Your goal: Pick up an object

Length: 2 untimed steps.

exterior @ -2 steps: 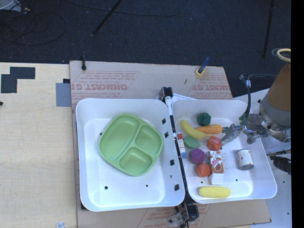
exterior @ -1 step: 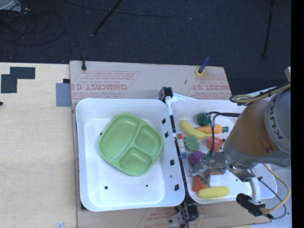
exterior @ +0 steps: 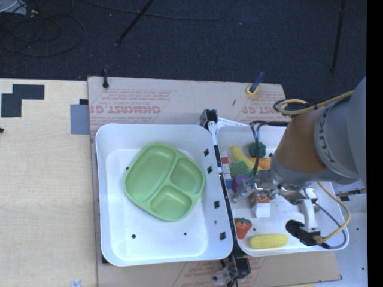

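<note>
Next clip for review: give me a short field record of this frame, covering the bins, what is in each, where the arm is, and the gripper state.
left bin: holds a green divided plate, lying flat
right bin: holds small toy items, among them a corn cob, a carrot-like piece and a white block
arm: reaches in from the right, over the right bin
gripper: low among the toys near the right bin's middle; open or shut cannot be told
held object: none visibly between the fingers
bench surface: cardboard sheet under both bins
</note>
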Tool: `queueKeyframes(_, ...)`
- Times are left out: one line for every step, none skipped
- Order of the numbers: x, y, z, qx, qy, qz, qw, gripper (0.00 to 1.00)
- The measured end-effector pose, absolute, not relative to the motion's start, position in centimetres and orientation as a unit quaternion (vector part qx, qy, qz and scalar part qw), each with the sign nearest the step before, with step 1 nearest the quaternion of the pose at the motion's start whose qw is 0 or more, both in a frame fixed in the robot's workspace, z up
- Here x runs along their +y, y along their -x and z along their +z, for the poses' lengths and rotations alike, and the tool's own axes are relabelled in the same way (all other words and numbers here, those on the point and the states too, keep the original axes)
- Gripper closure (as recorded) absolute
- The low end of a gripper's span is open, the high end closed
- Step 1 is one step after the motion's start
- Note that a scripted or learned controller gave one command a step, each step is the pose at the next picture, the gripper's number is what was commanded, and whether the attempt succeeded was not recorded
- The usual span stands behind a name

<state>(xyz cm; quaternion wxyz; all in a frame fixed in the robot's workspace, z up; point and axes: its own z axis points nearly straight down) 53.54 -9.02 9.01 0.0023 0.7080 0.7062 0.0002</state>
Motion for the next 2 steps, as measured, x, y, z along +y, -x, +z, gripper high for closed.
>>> queueKeyframes(-9.3, -53.5, 10.0, 0.704, -0.71, -0.0005, 0.003, 1.0)
queueKeyframes(-0.3, -54.5, 19.8, 0.708, -0.707, -0.001, -0.002, 1.0)
